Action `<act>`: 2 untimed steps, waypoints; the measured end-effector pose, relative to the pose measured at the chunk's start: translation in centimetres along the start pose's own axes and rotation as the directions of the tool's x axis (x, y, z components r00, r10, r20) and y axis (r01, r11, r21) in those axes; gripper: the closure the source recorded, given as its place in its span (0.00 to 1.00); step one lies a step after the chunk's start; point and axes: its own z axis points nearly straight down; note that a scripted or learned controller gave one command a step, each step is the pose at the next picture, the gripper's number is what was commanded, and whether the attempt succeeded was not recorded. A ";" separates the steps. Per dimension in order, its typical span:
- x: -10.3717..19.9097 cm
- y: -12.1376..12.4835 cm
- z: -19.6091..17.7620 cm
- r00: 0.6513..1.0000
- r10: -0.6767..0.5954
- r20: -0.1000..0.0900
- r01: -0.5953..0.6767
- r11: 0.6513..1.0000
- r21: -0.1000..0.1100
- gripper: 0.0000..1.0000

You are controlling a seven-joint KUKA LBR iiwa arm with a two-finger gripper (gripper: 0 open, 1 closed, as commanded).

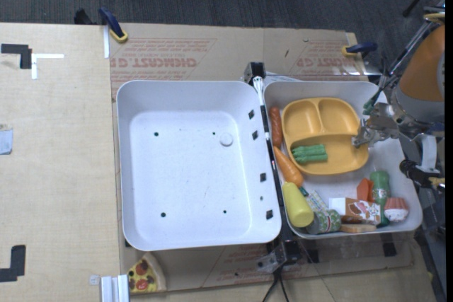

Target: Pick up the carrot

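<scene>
The carrot point(289, 167) is a short orange piece lying along the left wall of the right bin point(414, 219), just below-left of the yellow divided plate point(327, 125). A green ridged item point(310, 153) rests on the plate's near section. My gripper point(362, 137) hangs over the plate's right rim, well to the right of the carrot and apart from it. Nothing shows in its grip. The arm's orange band point(425, 71) sits above it at the right edge.
A reddish sausage-like piece point(275, 125) lies just behind the carrot. A yellow bottle point(296, 204), a green bottle point(380, 186) and several small packets crowd the bin's front. The left bin point(134, 173) holds a small white disc point(226, 140). A toy pizza slice point(144, 277) lies on the bench.
</scene>
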 end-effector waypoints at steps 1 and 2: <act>0.0 0.0 -0.9 1.000 -0.003 0.001 0.003 1.000 0.003 1.00; 0.3 0.0 -0.9 1.000 -0.005 -0.003 0.005 1.000 0.002 0.00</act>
